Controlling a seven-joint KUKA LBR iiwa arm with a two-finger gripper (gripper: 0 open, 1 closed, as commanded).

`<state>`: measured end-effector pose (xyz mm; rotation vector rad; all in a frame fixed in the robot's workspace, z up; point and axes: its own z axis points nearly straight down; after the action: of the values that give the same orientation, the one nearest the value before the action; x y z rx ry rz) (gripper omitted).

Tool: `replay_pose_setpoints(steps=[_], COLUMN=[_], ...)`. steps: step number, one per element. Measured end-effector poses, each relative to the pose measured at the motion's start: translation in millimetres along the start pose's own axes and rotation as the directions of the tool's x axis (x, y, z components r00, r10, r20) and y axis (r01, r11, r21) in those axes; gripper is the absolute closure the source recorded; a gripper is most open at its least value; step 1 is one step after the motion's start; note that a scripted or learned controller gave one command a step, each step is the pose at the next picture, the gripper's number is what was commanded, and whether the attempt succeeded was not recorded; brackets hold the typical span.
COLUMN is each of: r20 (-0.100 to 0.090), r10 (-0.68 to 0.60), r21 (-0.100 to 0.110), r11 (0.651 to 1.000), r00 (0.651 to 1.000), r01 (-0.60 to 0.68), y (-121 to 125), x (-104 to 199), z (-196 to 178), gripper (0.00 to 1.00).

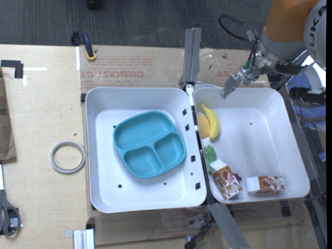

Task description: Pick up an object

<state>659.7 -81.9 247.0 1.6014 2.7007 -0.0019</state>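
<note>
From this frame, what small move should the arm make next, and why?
Probably move the end effector toward the banana and down. It sits above the right bin's far rim with nothing visible between its tips, while the banana lies against the left wall nearby, apart from the cartons at the near edge, so it looks like the closest target.

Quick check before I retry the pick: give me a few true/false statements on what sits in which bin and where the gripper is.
1. The blue divided plate lies in the left bin. True.
2. The banana lies in the middle of the right bin. False: it lies against that bin's left wall.
3. The gripper is over the right bin's far edge. True.
4. Two small cartons lie near the right bin's front. True.
5. The tape ring lies inside the left bin. False: it rests on the bench, left of it.
</note>
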Motion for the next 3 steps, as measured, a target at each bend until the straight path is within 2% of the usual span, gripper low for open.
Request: replay_pose_setpoints(steps=[1, 2, 3], r20=[-0.003, -0.001, -0.001], r10=[-0.054, -0.174, -0.174], r21=[0.002, 0.000, 0.000], r11=[0.999, 0.985, 0.985], r00=[0.999, 0.985, 0.985], r01=[0.054, 0.174, 0.174], y=[-25, -9, -9], x=[39, 36, 36], z=[57, 56, 56], gripper=[0.00, 0.00, 0.00])
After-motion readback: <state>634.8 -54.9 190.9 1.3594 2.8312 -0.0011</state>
